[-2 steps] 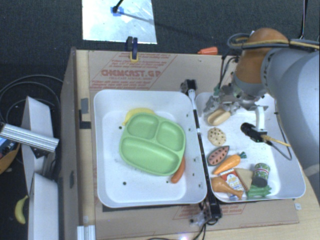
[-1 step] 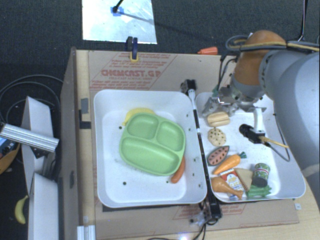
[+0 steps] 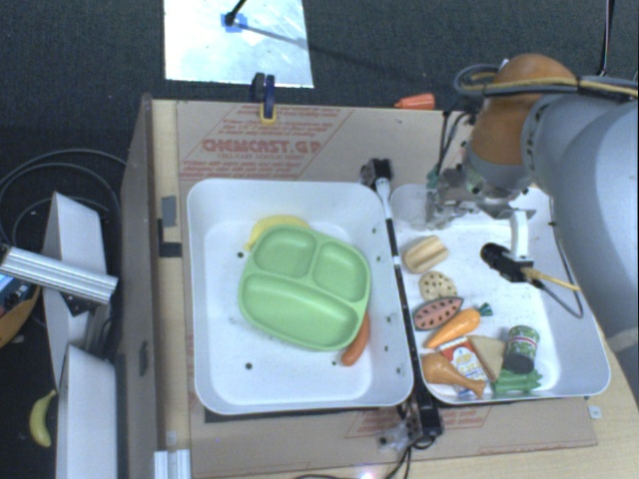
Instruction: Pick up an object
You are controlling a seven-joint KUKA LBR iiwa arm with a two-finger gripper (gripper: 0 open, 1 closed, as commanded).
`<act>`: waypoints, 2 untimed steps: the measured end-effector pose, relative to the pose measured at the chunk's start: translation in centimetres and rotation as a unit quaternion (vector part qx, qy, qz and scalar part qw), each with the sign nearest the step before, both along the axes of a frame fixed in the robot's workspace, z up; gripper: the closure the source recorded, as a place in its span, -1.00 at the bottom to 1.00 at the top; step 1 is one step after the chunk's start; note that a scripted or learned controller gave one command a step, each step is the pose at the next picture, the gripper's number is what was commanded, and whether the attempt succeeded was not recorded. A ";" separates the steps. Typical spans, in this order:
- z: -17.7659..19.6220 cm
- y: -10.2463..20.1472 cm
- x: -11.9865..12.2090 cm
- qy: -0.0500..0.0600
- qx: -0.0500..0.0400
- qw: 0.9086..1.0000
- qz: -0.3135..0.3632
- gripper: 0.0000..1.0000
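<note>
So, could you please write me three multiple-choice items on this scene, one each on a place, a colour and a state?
1. Where does the green divided plastic tray lie?
A. left white bin
B. right white bin
C. on the cardboard

2. What colour is the band above the grey arm's wrist?
A. blue
B. orange
C. green

3. How does the small green can stand among the toy foods?
A. crushed flat
B. upright
C. hanging from the two-finger gripper

Answers: 1 A, the tray fills the left bin's middle. 2 B, the band shows orange. 3 B, its round top faces up beside the orange toy carrot.
</note>
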State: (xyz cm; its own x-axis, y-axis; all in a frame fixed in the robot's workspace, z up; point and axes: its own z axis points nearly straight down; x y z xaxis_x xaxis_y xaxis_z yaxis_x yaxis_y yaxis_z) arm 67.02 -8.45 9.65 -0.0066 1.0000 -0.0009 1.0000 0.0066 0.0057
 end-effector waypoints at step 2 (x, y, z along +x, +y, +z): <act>2.7 -5.9 -0.1 0.001 0.000 1.000 -0.002 -1.00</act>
State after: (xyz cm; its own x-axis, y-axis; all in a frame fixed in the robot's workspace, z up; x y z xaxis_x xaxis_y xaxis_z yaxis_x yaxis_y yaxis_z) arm 66.92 -14.31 12.34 -0.0026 1.0000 -0.0012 1.0000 0.0026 0.0032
